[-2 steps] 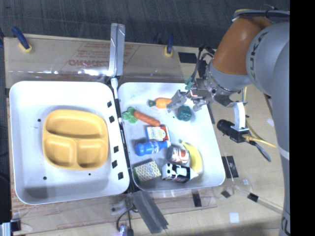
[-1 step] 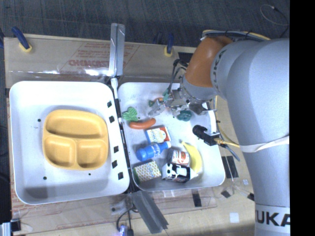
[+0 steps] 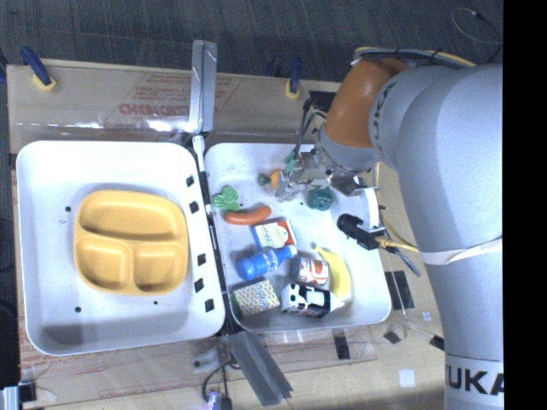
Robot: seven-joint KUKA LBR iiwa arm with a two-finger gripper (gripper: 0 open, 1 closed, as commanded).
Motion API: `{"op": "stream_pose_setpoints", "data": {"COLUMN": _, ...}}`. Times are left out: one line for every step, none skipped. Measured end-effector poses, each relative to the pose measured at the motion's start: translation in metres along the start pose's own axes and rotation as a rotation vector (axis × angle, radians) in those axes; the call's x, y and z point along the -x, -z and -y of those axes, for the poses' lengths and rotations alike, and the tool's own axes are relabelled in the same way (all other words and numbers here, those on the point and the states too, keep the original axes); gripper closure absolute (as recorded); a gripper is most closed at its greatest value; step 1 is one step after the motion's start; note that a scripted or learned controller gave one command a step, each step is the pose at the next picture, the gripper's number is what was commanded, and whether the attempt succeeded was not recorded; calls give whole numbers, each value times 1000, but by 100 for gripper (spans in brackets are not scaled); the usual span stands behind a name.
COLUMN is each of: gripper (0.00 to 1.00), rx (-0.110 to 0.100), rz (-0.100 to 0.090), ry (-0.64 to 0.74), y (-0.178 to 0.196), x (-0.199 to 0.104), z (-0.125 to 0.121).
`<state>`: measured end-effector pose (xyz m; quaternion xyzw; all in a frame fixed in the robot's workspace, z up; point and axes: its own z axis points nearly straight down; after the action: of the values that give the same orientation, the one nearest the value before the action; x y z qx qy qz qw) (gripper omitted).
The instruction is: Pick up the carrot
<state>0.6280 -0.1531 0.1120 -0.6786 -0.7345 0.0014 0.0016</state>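
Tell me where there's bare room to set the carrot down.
Left bin: bare floor all around the yellow tray, widest along the front edge. Right bin: crowded. The hand sits by the carrot, with the sausage, blue bottle and banana packed below; only the top left corner is bare.

Yellow divided tray [image 3: 131, 239] in left bin [image 3: 34, 229]; sausage [image 3: 248, 215], blue bottle [image 3: 263, 262], banana [image 3: 337, 273] in right bin [image 3: 235, 156].

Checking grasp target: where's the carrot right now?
The small orange carrot lies in the right white bin, near its far wall, just left of the gripper and above the red sausage.
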Motion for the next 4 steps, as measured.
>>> {"op": "stream_pose_setpoints", "data": {"gripper": 100, "rx": 5, "rz": 2, "ry": 232, "y": 80, "x": -53, "z": -30}}
{"op": "stream_pose_setpoints", "data": {"gripper": 100, "rx": 5, "rz": 2, "ry": 333, "y": -16, "x": 5, "z": 41}}
{"op": "stream_pose_setpoints", "data": {"gripper": 100, "rx": 4, "rz": 1, "ry": 176, "y": -20, "x": -37, "z": -15}}
{"op": "stream_pose_setpoints", "data": {"gripper": 100, "rx": 5, "rz": 1, "ry": 25, "y": -19, "x": 41, "z": 0}}
